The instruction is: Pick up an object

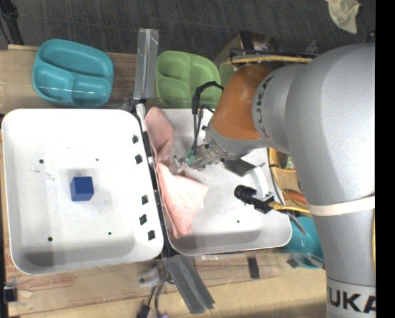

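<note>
Pink cloth (181,194) (crumpled) beneath gripper (187,162).

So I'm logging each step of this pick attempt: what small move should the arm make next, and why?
Probably a short straight descent onto the crumpled pink cloth. The gripper sits directly over the cloth's upper folds in the right white bin, and nothing shows between its fingers, so no pick has been made yet.

wooden bench (58,63), two white bins (25,177)
</note>
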